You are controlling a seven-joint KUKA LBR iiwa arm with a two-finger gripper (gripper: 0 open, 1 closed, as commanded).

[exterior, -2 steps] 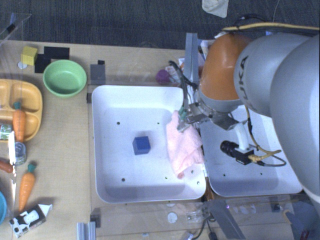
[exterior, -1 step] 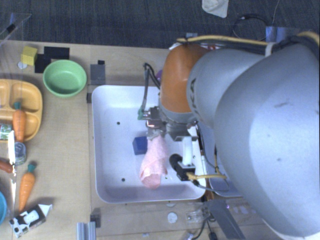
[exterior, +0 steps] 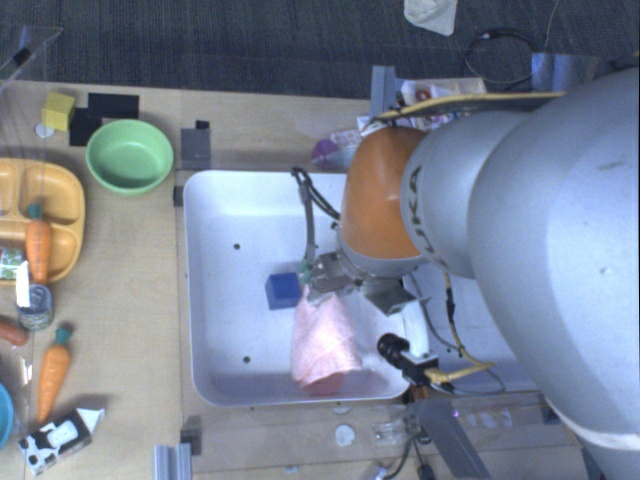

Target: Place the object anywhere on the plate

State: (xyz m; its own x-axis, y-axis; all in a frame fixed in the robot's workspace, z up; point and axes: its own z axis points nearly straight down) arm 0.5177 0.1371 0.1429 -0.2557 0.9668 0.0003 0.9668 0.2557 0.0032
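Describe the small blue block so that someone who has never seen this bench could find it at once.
Look at the white bin in the middle of the bench, under the grey and orange arm. The blue block lies on its floor, left of the gripper and just above the pink cloth. It is the bin's sole blue, hard-edged thing.

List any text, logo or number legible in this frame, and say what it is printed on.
"KUKA": grey letters running down the arm, beside the orange band; only "UKA" shows clearly.
Small carton with black and white patches at the lower left: any print is too small to read.
Can by the yellow tray: label too blurred to read.
Nothing else carries readable text.
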